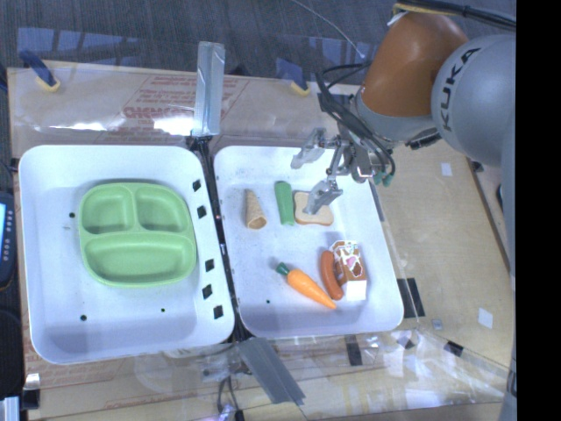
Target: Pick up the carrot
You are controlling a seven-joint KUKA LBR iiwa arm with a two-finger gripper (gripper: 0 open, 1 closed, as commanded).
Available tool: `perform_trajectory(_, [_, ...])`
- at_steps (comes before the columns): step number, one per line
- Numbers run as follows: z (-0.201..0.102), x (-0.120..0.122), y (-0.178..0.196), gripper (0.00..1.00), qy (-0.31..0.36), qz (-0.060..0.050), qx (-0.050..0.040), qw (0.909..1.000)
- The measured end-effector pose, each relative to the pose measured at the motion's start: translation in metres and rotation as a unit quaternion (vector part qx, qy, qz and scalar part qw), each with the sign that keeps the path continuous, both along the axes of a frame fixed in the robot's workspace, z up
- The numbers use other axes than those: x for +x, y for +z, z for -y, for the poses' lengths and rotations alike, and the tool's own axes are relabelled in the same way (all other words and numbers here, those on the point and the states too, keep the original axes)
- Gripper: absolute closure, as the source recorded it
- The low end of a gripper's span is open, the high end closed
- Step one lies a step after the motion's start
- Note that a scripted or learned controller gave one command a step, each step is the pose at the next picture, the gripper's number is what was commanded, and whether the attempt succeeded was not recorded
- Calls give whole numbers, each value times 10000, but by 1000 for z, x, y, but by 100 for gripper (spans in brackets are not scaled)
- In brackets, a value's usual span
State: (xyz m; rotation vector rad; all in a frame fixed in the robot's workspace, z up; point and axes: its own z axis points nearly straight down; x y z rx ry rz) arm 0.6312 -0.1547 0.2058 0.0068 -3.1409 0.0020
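An orange carrot with a green stem end lies in the lower middle of the right bin, pointing down and right. My gripper hangs over the bin's upper right part, above a slice of toast, well up and right of the carrot. Its two fingers stand apart with nothing between them, so it is open.
In the right bin also lie an ice cream cone, a green cucumber-like piece, a red sausage and a small cake slice close to the carrot's right. The left bin holds a green divided plate.
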Motion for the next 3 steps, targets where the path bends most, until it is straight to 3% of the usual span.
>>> perform_trajectory(1, [-19,-38,-115,0,920,-7,13,9958])
perform_trajectory(2, [-58,-83,-114,0,2026,-8,17,9793])
perform_trajectory(3, [-12,-128,-114,0,3370,-12,15,9415])
